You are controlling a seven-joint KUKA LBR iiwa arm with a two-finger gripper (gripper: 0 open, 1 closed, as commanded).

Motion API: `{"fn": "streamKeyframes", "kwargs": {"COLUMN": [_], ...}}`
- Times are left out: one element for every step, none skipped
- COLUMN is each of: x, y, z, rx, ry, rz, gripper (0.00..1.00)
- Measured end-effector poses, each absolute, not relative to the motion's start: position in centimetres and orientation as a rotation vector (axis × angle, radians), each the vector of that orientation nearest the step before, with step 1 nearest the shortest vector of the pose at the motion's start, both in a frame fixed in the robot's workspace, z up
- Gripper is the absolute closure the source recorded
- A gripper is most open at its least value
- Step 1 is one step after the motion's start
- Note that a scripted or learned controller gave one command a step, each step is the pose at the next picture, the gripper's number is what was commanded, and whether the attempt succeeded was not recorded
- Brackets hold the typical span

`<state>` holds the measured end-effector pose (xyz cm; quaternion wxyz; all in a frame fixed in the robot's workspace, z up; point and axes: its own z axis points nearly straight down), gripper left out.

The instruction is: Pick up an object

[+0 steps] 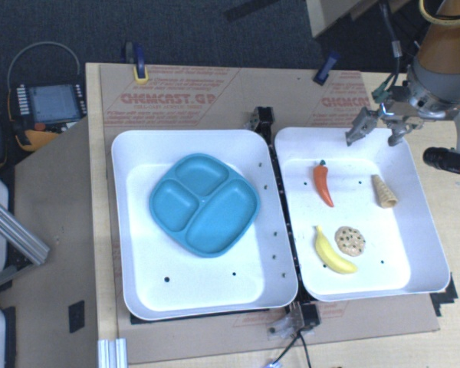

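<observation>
Four small items lie in the right bin (422, 271): an orange-red carrot (323, 184), a tan cone (383, 191), a yellow banana (333, 253) and a chocolate-chip cookie (350, 241) touching the banana. My gripper (379, 129) hangs over the bin's far edge, above and behind the carrot and cone. Its two fingers are spread apart, open, with nothing between them.
The left bin (138, 282) holds a blue divided plate (205, 204). Black clamps sit between the two bins at the back (262, 118) and the front (307, 313). The arm's orange band (447, 46) is at the upper right.
</observation>
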<state>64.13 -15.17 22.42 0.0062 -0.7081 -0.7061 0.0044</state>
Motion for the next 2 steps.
{"fn": "streamKeyframes", "kwargs": {"x": [64.4, 64.3], "y": [-15.1, -14.1], "z": [23.3, 18.0], "rx": [-2.221, -2.219], "ry": [-2.221, -2.221], "rz": [0.001, 0.002], "gripper": [0.0, 0.0]}}
